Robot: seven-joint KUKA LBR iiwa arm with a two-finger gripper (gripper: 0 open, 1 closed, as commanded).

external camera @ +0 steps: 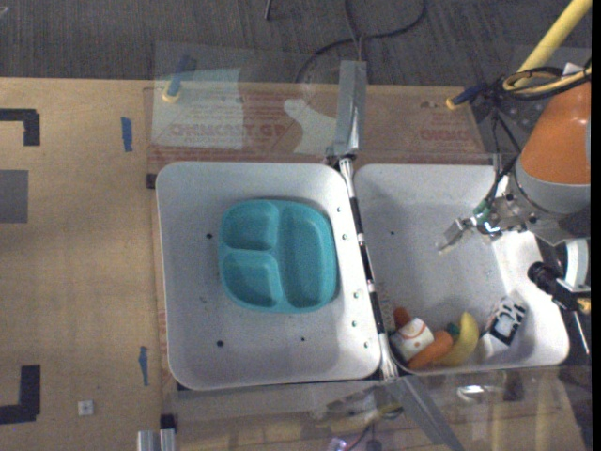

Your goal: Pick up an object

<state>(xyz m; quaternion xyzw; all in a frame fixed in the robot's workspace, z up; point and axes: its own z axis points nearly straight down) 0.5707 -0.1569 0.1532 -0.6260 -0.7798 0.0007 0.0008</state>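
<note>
On the wooden bench [75, 280], the left bin [188, 336] is a shallow, smooth white tray with rounded corners. A glossy teal divided plate [279, 255] with three hollows lies at its centre. The right bin [404, 205] is of the same white plastic, and its pickable things crowd the wall at six o'clock. There sit a small round white-and-red toy [412, 333], a tapered orange carrot [432, 350], a curved yellow banana [464, 340] and, toward five o'clock, a black-and-white block [506, 321].

The gripper [454, 237] hovers at about two o'clock in that bin, well apart from the heap, with nothing between its jaws; whether they are spread or closed I cannot tell.

For a clean pick, I judge it should travel toward six o'clock, choose one piece at the cluster's edge, the banana perhaps, and descend squarely across its narrow width.
</note>
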